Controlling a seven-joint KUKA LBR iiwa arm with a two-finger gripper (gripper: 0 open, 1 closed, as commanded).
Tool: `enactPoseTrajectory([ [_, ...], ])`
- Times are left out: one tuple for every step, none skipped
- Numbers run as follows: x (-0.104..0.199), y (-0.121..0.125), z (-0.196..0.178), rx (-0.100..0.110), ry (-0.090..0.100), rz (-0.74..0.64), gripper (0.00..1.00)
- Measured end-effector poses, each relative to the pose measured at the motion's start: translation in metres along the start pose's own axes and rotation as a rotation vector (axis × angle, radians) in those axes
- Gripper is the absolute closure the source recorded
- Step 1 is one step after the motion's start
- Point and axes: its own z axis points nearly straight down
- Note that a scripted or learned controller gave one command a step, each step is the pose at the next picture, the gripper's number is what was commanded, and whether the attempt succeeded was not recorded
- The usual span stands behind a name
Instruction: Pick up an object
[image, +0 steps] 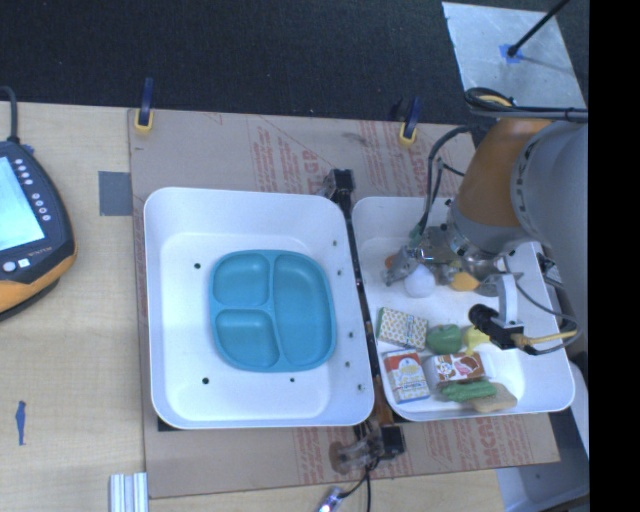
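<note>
My gripper (412, 262) hangs over the right bin (556, 392); whether it grasps anything, I cannot tell. One blue plate (272, 309) fills the left bin (175, 300).

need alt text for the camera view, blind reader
A grey arm with an orange band reaches from the right over the right white bin, its pincer low among small toy foods and packets. The left white bin holds a blue divided plate.
</note>
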Motion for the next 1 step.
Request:
enactPoseTrajectory([
  [-0.0004,0.0443,0.0032,0.02,0.005,0.009,0.0],
])
